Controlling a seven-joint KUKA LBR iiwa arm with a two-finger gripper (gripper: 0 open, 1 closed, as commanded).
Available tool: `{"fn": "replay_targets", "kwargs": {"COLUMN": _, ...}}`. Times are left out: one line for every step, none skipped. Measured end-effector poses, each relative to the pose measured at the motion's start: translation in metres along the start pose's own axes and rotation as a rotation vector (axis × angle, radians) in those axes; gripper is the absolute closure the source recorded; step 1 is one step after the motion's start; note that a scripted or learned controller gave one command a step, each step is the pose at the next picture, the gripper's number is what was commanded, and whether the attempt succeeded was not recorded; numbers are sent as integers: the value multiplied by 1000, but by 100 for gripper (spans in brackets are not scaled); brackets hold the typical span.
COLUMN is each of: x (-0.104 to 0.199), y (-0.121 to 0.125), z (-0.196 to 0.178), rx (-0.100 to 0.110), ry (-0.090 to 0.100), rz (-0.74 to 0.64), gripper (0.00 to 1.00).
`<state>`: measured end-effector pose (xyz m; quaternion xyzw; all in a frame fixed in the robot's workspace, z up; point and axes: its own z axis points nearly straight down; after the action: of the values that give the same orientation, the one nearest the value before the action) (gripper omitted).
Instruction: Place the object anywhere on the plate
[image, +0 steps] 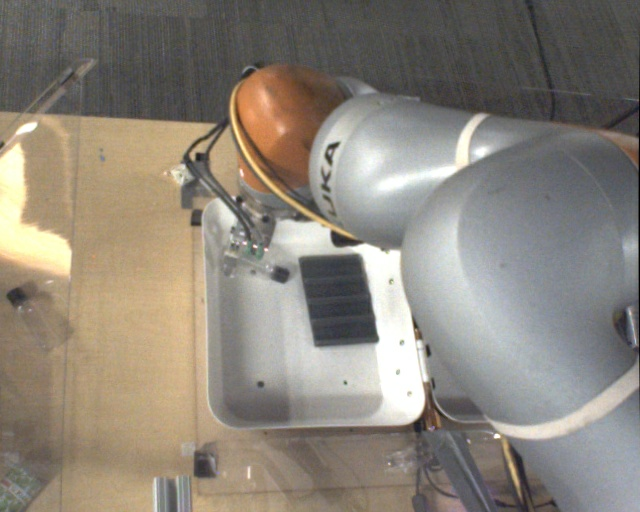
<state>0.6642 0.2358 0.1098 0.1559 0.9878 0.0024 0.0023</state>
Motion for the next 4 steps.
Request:
{"fn": "replay_targets", "kwargs": {"x": 15, "y": -4, "z": -111, "rx": -3, "ry": -6, "rz": -325, "gripper": 100}}
{"fn": "replay_targets", "kwargs": {"x": -6, "y": 2, "z": -79, "rx": -2, "ry": -3, "rz": -688, "gripper": 100}}
{"fn": "replay_targets", "kwargs": {"x": -5, "y": 2, "z": -74, "rx": -2, "ry": -3, "rz": -1091, "gripper": 100}}
{"fn": "replay_targets", "kwargs": {"x": -7, "y": -3, "z": -91, "rx": -2, "ry": -5, "rz": -1390, "gripper": 100}}
